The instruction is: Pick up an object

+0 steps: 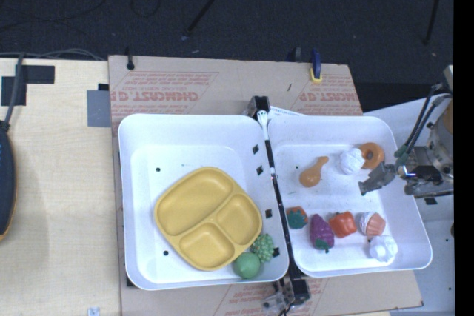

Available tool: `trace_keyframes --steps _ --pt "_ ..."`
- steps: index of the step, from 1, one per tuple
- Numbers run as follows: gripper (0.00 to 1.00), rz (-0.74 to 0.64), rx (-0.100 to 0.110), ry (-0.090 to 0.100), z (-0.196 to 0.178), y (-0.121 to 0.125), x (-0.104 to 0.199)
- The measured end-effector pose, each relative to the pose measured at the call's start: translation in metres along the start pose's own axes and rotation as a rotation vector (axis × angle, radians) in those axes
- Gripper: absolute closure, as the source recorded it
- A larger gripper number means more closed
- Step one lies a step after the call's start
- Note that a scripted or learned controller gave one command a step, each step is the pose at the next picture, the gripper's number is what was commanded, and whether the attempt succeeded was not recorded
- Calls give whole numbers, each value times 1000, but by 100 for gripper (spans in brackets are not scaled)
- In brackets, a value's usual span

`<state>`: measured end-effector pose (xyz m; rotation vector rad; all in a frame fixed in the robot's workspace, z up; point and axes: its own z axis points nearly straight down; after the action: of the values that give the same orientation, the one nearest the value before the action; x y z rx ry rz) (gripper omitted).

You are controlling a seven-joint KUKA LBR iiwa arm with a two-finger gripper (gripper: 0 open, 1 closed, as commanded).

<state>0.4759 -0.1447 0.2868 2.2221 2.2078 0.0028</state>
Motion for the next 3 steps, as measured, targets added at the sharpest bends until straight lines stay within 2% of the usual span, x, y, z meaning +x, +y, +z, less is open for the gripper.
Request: trace_keyframes --steps 1,2,3 --pt "100 -4 11 6 -4 -1 3" --pt "100 -7 17 10 170 0 17" --pt "100 0 13 8 154 0 14"
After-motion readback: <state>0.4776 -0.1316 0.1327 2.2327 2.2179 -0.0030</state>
